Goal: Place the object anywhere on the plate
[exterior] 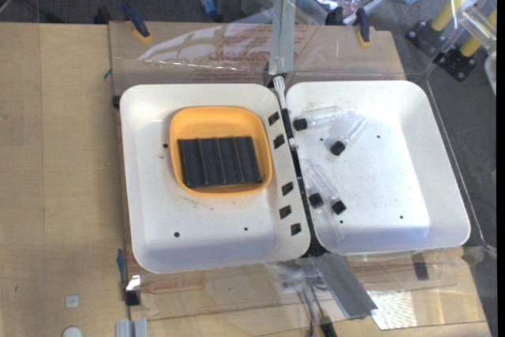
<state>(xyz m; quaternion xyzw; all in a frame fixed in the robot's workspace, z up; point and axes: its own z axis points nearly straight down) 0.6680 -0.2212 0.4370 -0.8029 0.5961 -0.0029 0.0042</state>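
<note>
Dark ribbed object (219, 161) lies flat on the orange plate (183, 126) in the left bin (150, 225). Judged: placement step looks complete. End effector state: cannot tell. Clear tubes (335, 126) lie in the right bin (410, 170). Next move: verify only.

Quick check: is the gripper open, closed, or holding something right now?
The gripper: cannot be told from this frame. The black ridged block lies on the orange plate in the left bin.
</note>
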